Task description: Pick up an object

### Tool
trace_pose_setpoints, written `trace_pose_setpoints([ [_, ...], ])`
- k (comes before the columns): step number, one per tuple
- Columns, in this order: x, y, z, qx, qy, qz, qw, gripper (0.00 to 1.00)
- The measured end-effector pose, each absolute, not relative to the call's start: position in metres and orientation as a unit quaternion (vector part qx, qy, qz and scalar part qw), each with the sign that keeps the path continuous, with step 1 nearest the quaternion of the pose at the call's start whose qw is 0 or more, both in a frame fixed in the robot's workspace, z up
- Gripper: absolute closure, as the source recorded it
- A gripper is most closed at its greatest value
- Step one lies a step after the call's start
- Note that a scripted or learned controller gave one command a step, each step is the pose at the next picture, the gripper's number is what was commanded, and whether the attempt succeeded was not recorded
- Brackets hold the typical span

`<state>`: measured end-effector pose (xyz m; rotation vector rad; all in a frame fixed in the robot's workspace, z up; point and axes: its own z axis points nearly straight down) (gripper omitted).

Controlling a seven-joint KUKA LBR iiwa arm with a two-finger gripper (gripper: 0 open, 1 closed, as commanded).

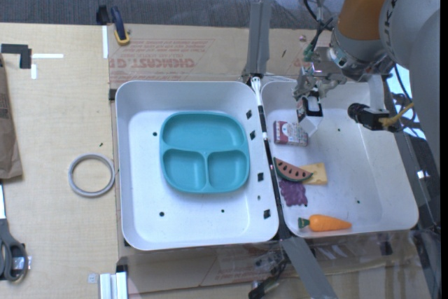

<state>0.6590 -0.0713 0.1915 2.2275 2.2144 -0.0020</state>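
My gripper (pixel 306 108) hangs over the back left part of the right bin (pixel 371 171), just above and slightly behind a small red and white carton (pixel 290 133). Nothing can be seen held in it. Toward the front of the same bin lie a watermelon slice (pixel 291 169), a yellow cheese wedge (pixel 318 174), a bunch of purple grapes (pixel 294 194) and an orange carrot (pixel 327 223).
The left bin (pixel 140 206) holds a teal divided plate (pixel 205 152). A divider wall (pixel 266 150) separates the bins. On the bench to the left lie a grey tape ring (pixel 92 174) and scissors (pixel 10 255). The right bin's right half is bare.
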Motion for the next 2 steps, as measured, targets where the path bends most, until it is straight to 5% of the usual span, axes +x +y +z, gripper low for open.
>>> trace_pose_setpoints([
  [1,0.659,-0.071,0.191,0.709,0.705,-0.0009,0.0,0.0],
  [2,0.659,-0.067,0.26,0.665,0.747,-0.001,0.001,0.0],
])
